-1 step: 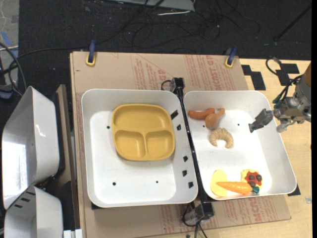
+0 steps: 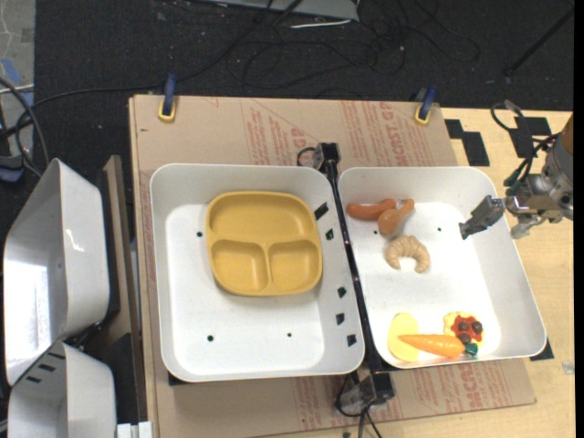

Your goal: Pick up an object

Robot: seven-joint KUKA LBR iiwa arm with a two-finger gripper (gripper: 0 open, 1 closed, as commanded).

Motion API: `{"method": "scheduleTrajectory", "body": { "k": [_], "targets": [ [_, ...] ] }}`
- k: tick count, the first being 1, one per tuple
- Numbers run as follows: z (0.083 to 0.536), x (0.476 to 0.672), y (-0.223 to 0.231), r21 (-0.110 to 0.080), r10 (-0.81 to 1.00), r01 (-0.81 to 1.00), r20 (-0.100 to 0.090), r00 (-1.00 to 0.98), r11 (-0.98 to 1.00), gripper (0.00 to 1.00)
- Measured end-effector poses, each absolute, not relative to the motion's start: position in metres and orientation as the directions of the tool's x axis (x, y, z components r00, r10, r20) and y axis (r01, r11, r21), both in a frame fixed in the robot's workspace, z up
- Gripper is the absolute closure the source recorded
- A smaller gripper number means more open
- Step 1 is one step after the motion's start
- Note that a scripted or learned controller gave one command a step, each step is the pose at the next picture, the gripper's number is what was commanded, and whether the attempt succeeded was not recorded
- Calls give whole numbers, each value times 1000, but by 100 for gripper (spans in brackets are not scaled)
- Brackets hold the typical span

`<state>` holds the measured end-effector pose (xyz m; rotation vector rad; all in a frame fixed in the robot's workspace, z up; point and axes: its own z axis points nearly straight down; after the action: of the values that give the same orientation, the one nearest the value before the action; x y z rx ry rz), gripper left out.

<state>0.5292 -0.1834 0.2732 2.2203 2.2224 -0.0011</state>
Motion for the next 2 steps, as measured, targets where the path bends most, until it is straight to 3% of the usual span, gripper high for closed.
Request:
{"method": "scheduleTrajectory", "body": {
  "k": [1, 2],
  "targets": [
    [214, 535, -177, -6, 1000, 1000, 2, 0, 0, 0],
    [154, 526, -180, -7, 1000, 1000, 2, 3, -3, 0]
  ]
}}
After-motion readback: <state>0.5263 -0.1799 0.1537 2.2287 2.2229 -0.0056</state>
